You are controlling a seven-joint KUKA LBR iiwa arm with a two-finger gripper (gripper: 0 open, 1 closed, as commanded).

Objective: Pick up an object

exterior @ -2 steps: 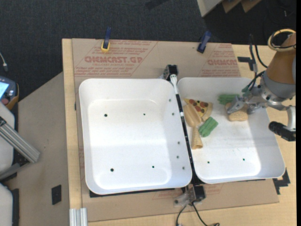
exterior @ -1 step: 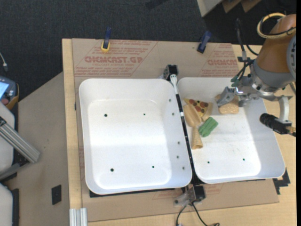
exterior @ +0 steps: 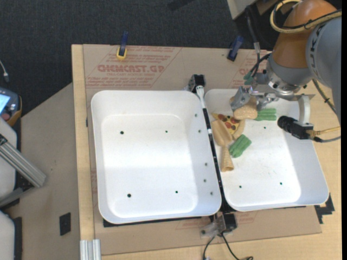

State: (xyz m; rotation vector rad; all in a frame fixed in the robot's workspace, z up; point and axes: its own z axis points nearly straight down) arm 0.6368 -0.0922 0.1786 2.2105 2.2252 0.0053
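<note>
- A tan wedge [exterior: 226, 160] is seen nearest the camera in the right bin [exterior: 303, 191], touching a green piece [exterior: 239, 145].
- A pizza-slice toy [exterior: 222, 129] is partly overlapped by a beige bun [exterior: 245, 113].
- The gripper [exterior: 246, 100] is set over the bun; whether its fingers are parted cannot be told.
- A second green piece [exterior: 266, 114] is partly hidden behind it.
- The left bin [exterior: 100, 161] is seen alongside.

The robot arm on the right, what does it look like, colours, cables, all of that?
The grey robot arm has rounded, smooth metal-coloured segments with a glossy orange band above the wrist. A pale looped cable curves beside that band, and thin dark wires run down toward the small metallic claw. A black cylindrical attachment sits on a white bracket beside the wrist, with a thin cable trailing right.
</note>
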